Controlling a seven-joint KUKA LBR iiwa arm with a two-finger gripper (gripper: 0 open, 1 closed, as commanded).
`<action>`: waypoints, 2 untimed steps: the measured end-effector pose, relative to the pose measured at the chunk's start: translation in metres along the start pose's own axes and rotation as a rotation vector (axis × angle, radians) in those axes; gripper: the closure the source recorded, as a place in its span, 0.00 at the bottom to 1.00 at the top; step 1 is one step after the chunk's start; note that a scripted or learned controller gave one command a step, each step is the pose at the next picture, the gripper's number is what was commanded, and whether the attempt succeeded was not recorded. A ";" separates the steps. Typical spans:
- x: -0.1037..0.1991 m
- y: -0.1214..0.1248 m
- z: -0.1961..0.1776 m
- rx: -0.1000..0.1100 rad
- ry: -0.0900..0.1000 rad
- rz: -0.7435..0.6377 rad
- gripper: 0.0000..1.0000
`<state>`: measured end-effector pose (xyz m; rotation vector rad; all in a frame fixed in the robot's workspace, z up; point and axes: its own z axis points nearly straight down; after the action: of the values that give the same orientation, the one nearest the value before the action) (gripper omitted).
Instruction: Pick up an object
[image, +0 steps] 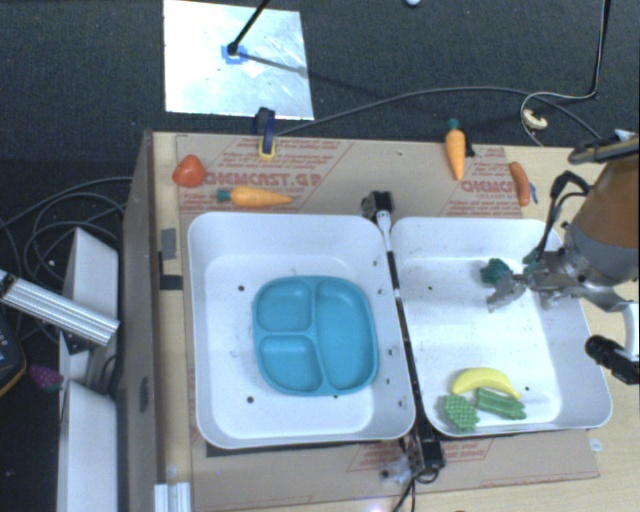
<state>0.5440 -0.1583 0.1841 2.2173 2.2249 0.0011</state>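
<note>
Counter (300, 180): the big brown board under everything. It holds both bins so the arm can reach them from the 3 o'clock side.

Left bin (215, 300): a wide white bin on the 9 o'clock side of the counter. Its low walls keep things from sliding out.

Right bin (560, 380): the white bin touching the left one, on the 3 o'clock side. The toys to pick lie in here, close to the arm.

Arm (610, 215): grey with an orange band, reaching in over the right bin's 3 o'clock edge. It leans low, I think to get at a toy.

Blue plate (315, 335): a plate with three parts, lying flat in the middle of the left bin.

Claw (505, 290): low in the right bin, toward 12 o'clock. I cannot tell if it is open or closed.

Teal toy (495, 269): small and dark, touching the claw tip or just beside it. I think this is the one to pick. I cannot see it being held.

Banana (484, 380): yellow, at the bin's 6 o'clock side.

Green toys (500, 404): two small ones just under the banana, touching it.

Carrots (455, 152): small ones out on the counter at 12 o'clock, outside the bins.
</note>
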 end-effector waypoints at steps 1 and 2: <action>-0.022 0.073 0.070 0.000 0.000 -0.001 0.00; -0.049 0.102 0.100 -0.001 -0.001 -0.001 0.00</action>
<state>0.6459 -0.2065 0.0846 2.2149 2.2254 0.0013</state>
